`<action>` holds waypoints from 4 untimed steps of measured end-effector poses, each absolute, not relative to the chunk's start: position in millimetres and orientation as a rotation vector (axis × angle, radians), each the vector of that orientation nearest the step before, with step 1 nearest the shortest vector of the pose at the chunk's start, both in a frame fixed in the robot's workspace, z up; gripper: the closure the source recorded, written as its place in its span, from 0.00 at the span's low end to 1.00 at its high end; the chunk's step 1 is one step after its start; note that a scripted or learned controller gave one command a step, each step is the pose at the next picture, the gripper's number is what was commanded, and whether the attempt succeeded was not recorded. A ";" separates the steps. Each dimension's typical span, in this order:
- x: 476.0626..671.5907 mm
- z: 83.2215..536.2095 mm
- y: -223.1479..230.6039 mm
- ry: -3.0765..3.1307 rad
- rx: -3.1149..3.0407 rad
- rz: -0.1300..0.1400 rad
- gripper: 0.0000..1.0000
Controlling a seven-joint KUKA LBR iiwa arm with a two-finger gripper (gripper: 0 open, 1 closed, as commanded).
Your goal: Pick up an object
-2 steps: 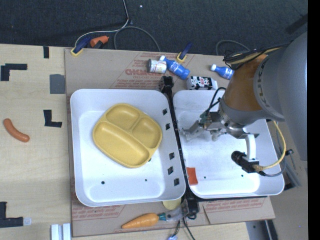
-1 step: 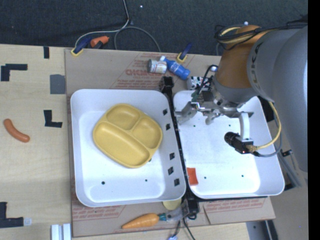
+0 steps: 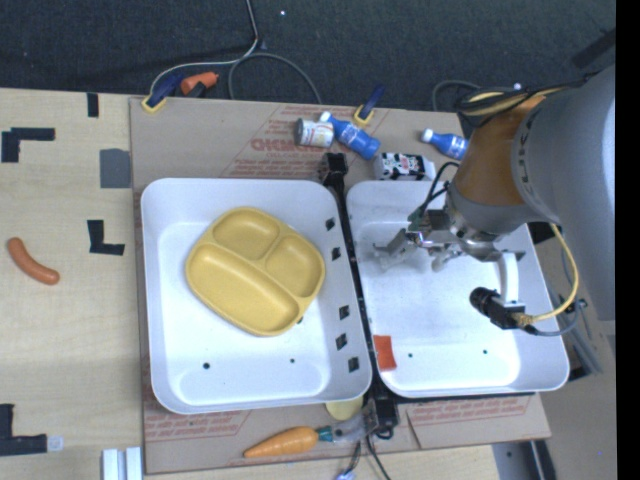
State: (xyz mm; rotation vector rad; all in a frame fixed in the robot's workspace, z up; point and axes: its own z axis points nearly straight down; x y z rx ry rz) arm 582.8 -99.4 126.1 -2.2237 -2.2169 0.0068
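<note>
A yellow divided plate [image 3: 255, 268] lies flat in the left bin [image 3: 165, 368]. In the right bin [image 3: 500, 373], a small orange block [image 3: 383, 352] rests near the left wall. My gripper [image 3: 415, 245] is low over the back part of the right bin, well behind the orange block. Nothing shows in its grasp. The grey arm with its orange band [image 3: 500, 158] comes in from the right and hides the bin's back right corner.
Behind the bins lie a blue bottle [image 3: 357, 137], a white can [image 3: 314, 130], a second blue bottle [image 3: 445, 143] and a black-and-white item [image 3: 405, 166]. A toy carrot [image 3: 280, 443] sits in front of the bins. A sausage [image 3: 32, 260] lies far left.
</note>
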 end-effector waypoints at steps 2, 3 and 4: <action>669.4 96.0 -111.3 -2.230 -2.222 0.001 1.00; 669.3 95.6 -111.1 -2.230 -2.221 0.002 0.00; 653.3 85.2 -95.0 -2.226 -2.224 0.002 0.00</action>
